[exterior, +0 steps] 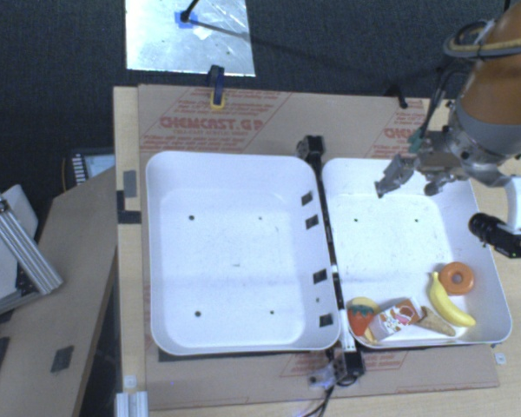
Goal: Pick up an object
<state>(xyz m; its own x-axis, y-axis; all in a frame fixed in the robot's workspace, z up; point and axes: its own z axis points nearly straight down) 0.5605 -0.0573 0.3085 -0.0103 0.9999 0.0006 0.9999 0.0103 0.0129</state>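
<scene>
Camera view: banana [450,302] well below pincer [391,178].

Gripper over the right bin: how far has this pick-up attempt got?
Nothing looks done yet. The gripper hangs above the right bin near its far edge, with nothing visibly between its fingers. The banana, orange round piece and other items lie untouched in the near corner. Left: move over them, descend, grasp, lift.
</scene>
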